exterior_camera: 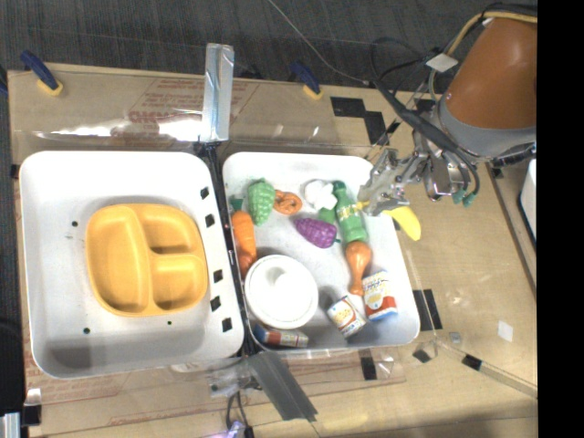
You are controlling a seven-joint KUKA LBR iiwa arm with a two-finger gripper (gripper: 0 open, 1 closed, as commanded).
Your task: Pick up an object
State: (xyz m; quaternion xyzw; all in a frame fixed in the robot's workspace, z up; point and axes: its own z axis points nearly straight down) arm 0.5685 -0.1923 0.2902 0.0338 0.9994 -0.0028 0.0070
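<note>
Gripper (381,188) hanging over the right bin's (388,322) far right corner, metal fingers around the top of a glossy green bottle (347,215) — can't tell how wide they're sitting or whether it's actually pinched. A yellow banana (408,223) is lying on the bin's right rim. Also sitting in that bin: ribbed purple grapes (318,232), smooth orange carrot (244,234), round white bowl (281,289), small labelled cans (380,297). Left bin (41,245) is holding a yellow plastic divided tray (146,255). Bins resting on a tan bench (484,272) — dark carpet (128,16) showing at the far side.
</note>
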